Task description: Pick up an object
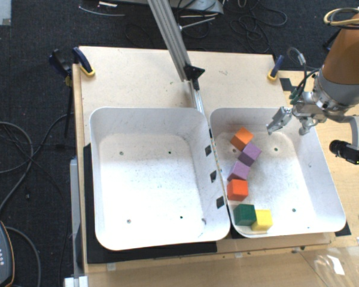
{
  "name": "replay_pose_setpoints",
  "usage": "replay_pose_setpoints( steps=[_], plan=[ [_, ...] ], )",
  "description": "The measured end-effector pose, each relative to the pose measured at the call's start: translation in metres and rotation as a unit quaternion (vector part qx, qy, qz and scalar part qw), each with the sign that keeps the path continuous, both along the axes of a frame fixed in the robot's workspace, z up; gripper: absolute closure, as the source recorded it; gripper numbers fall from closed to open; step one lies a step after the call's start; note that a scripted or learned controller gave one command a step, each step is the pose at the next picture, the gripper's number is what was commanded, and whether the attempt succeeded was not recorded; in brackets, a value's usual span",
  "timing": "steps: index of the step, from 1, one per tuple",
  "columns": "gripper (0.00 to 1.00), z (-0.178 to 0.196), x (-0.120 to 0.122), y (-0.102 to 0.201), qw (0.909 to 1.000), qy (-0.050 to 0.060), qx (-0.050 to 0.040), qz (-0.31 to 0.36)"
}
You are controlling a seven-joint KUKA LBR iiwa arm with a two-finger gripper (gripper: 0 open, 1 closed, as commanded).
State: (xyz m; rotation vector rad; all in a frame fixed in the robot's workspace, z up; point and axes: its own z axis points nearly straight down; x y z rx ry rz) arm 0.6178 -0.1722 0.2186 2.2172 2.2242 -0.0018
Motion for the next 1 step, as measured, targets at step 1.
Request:
replay_pose_setpoints(
  steps=[1],
  plan=[
    [0.00,-0.1281,0.0402,0.0680,1.0000,0.002,0.0014,0.002]
  ],
)
